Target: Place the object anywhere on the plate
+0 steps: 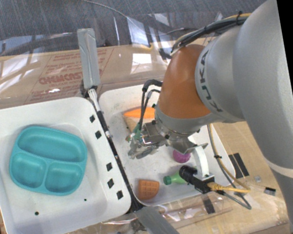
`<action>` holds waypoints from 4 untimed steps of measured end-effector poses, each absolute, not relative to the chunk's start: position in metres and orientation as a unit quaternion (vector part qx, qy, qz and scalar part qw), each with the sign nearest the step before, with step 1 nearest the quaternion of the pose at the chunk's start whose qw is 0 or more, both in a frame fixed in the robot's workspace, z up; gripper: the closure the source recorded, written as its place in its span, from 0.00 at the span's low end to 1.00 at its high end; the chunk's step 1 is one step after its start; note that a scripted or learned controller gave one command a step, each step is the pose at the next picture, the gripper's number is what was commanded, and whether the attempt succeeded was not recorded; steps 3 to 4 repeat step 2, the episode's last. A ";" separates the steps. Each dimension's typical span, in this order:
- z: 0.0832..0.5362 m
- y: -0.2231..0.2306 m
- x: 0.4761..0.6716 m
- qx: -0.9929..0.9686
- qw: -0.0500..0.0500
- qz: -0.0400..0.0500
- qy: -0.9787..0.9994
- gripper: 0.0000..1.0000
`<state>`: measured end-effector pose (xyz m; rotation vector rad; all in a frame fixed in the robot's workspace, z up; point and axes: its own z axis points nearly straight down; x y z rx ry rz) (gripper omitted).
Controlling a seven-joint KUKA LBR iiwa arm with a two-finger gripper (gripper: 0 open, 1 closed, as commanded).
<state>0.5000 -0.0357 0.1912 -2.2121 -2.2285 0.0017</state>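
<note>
— Gripper (138,144) first: where do we have it?

— Low over the right bin (119,146), near that bin's left wall, with the grey arm (229,76) and its orange band (183,87) covering much of the bin behind it. We can see metal fingers (136,152), but whether they are apart or closed we cannot tell, and nothing is plainly between them.

— So nothing counts as picked?

— Not from what we see. Loose items lie in the right bin: an orange piece (135,114) just above the gripper, a waffle-brown piece (147,188) near the front wall, a green item (173,179) beside it, and something purple (182,156) half hidden by the wrist (we would not swear which one is the target).

— And the plate?

— The teal divided plate (47,159) sits in the left bin (8,222), well apart from the gripper, with nothing in its compartments. We judge the task early: the grasp, the carry across the divider and the release all remain.
</note>
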 end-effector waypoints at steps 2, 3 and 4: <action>0.200 0.041 0.522 -0.703 0.001 0.001 -0.711 0.00; 0.200 0.041 0.522 -0.703 0.001 0.001 -0.711 0.00; 0.200 0.041 0.522 -0.703 0.001 0.001 -0.711 0.00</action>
